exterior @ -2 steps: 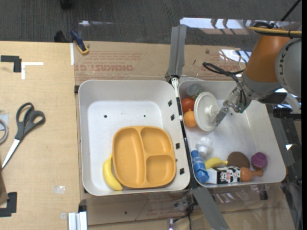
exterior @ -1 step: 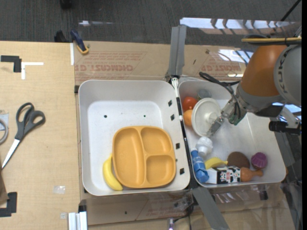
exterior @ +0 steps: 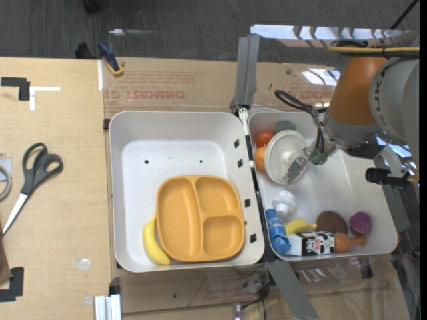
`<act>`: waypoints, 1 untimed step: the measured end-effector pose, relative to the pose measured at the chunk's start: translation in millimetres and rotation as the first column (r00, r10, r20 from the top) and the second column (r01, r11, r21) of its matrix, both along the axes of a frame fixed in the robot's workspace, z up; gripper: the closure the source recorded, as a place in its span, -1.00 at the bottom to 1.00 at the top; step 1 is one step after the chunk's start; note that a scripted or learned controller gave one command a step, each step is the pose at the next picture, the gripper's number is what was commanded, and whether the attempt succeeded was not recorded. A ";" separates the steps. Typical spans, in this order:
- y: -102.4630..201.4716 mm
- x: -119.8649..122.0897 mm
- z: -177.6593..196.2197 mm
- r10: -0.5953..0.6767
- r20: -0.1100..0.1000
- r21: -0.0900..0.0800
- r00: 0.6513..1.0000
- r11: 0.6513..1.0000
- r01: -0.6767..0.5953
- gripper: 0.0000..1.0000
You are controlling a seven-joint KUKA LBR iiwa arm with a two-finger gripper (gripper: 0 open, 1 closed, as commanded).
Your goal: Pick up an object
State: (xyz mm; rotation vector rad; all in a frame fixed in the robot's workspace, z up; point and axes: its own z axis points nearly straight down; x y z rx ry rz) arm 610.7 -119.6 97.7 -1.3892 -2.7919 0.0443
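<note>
Right of centre, right-hand shallow white bin (exterior: 373,209): grey arm with orange band reaches in from the frame's right; two-finger gripper (exterior: 298,166) closed on the rim of a tilted white round bowl (exterior: 280,153), which sits between its fingers in the bin's upper left. Behind the bowl, a red-orange ball (exterior: 264,139) and an orange fruit (exterior: 259,157). Along the lower edge: blue bottle (exterior: 276,232), yellow piece (exterior: 298,227), cow-patterned carton (exterior: 318,244), brown lump (exterior: 330,221), purple toy (exterior: 360,223). Left-hand white bin (exterior: 133,179): orange divided plastic plate (exterior: 200,217), yellow banana (exterior: 153,244) touching its left edge. Far left, on the bench: grey scissors (exterior: 32,173).
</note>
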 end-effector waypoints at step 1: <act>3.0 -89.3 -5.3 -0.018 0.034 0.014 0.999 1.000 0.018 -1.00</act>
